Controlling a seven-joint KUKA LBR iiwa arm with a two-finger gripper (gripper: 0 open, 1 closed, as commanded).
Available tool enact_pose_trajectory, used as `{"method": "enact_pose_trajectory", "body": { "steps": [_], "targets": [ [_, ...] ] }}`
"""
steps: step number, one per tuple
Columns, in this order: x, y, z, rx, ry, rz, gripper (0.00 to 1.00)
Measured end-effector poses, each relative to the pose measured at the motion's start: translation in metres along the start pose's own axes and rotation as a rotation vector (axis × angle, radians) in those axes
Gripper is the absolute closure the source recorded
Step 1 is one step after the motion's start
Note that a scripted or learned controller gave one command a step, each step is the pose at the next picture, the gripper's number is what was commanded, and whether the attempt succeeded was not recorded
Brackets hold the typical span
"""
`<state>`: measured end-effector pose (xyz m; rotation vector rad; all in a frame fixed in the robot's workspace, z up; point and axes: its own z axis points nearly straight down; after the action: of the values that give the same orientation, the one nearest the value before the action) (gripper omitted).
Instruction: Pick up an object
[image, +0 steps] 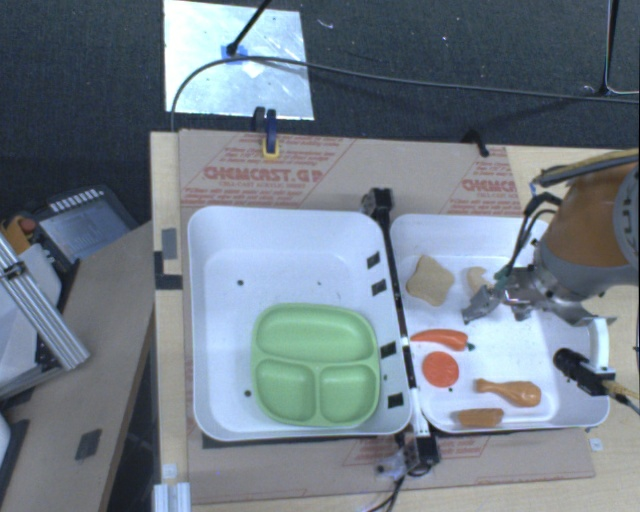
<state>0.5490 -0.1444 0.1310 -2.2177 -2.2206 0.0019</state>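
The arm reaches in from the right and the gripper (481, 305) hangs low over the right bin (500, 228), its tip in the bare patch between the toast-coloured bread slice (430, 281) and a small pale piece (477, 277) that sits just above it. Whether it is clenched or released I cannot tell from this angle, and nothing shows in its grasp, so call the pick not yet made. Plenty of candidates in that bin: an orange carrot-like piece (440, 339) lies just below the gripper, a round red-orange tomato slice (440, 369) sits beneath that, a toy drumstick (510, 392) lies toward the near right corner, and a small brown sausage-shaped piece (478, 417) rests by the front wall. All of them lie flat on the bin floor. Over in the left bin (250, 240) a green divided plate (315, 363) sits alone, well apart from the action. By my read, the approach is done or nearly so; closing on an item and lifting it clear are both left, with the bread slice or the pale piece nearest.
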Motion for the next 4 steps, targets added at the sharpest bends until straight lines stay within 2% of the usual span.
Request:
{"method": "enact_pose_trajectory", "body": {
  "steps": [1,2,4],
  "targets": [
    [0.000,0.000,0.049,-0.001,0.000,0.000,0.00],
    [0.000,0.001,0.036,-0.006,-0.003,-0.001,1.00],
    [-0.007,-0.007,-0.061,-0.010,-0.003,0.000,1.00]
  ]
}}
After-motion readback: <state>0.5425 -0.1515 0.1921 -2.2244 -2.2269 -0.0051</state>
